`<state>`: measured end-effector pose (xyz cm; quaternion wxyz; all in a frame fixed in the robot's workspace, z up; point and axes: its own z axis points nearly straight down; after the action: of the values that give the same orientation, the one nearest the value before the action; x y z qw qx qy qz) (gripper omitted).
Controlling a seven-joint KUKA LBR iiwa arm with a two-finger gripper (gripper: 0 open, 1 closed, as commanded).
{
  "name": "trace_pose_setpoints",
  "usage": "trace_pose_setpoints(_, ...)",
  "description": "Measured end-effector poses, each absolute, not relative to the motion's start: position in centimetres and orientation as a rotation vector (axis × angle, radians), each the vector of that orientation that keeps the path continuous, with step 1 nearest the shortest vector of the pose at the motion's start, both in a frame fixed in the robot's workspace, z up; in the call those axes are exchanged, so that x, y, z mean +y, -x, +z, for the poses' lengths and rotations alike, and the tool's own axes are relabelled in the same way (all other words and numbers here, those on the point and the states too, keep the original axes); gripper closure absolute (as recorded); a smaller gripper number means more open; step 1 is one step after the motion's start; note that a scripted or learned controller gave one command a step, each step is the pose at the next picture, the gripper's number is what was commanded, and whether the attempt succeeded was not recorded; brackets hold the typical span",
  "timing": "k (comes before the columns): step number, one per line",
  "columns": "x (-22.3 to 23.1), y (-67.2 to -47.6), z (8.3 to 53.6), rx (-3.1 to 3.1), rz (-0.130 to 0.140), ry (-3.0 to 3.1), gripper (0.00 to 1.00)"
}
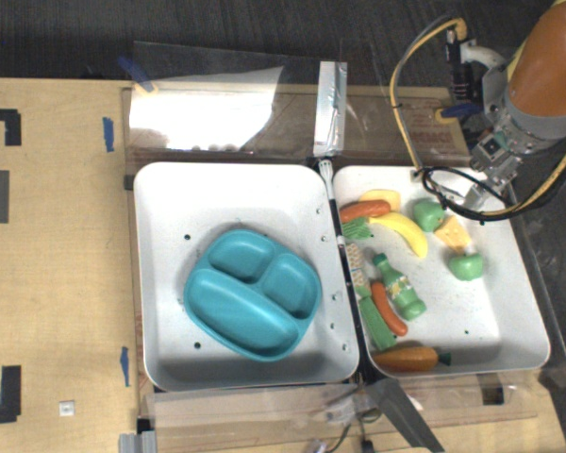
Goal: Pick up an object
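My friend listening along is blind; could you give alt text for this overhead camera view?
A grey and orange robot arm reaches in over the right white bin, which holds toy food: a banana, green fruits, a green bottle and a carrot. The left white bin holds a teal divided plate.

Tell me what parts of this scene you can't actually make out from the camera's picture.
- The claw: in the camera view, cables and the wrist cover it, so its fingers are unreadable.
- The arm: cut off by the right edge.
- Green toys along the right bin's left wall: crowded together and partly overlapped by the orange-red piece; their shapes blur.
- Label on the green bottle: too small to read.
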<state>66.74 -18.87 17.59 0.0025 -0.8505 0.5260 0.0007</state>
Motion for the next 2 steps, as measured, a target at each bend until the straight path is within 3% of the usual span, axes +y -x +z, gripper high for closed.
trace_pose_setpoints(1, -14.3, -66.8, 17.9, 1.482, 0.001, 2.765, 1.0)
trace_pose_setpoints(2, -7.7, -67.0, 26.5, 1.456, -0.016, 2.772, 1.0)
